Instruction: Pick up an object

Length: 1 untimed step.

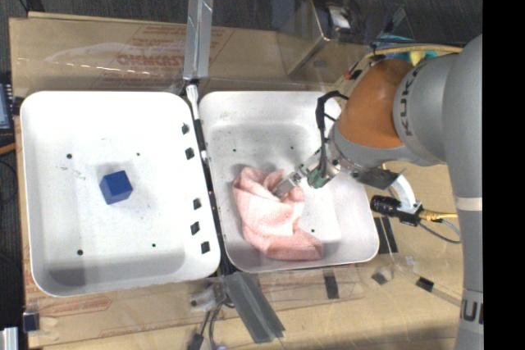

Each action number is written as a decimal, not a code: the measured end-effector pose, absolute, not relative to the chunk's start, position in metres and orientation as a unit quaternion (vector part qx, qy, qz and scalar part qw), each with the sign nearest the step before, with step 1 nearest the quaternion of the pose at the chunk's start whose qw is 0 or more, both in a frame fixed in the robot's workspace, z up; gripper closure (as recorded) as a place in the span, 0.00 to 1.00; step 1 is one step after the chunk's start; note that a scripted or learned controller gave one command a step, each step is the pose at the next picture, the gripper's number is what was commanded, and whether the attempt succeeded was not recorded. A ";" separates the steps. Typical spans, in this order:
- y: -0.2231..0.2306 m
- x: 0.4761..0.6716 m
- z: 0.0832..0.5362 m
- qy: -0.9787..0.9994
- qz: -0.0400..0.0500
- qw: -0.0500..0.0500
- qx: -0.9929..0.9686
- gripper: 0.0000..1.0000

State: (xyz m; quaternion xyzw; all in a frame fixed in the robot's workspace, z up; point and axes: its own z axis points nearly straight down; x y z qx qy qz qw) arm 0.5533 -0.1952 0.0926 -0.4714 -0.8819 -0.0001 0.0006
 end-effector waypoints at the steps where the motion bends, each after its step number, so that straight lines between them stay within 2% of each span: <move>1: -0.194 0.554 0.103 -0.883 0.000 0.001 -0.470 1.00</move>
